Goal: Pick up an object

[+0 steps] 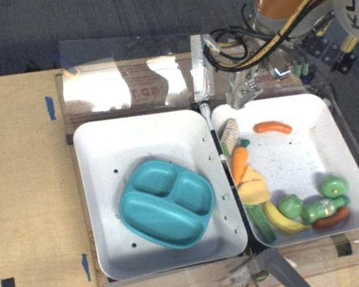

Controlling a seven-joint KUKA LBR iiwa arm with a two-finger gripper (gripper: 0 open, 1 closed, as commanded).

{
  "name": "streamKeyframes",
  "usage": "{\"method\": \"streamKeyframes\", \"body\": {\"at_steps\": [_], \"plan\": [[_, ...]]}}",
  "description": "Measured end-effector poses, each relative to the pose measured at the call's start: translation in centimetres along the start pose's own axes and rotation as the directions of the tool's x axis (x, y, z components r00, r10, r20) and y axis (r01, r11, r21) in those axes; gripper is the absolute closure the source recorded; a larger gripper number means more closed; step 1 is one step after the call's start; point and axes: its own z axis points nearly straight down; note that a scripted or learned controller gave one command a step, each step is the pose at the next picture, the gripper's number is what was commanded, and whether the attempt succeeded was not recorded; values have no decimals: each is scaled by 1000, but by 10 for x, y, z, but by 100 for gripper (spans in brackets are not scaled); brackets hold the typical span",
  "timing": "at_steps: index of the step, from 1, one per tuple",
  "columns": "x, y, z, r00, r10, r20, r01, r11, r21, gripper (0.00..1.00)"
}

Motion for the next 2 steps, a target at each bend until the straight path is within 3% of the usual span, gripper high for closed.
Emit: {"method": "streamKeyframes", "body": {"at_steps": [1, 2], "plan": [[13, -75, -56, 975, -221, 1, 221, 975, 5, 100], [63, -55, -3, 958, -288, -6, 288, 958, -2, 100]]}}
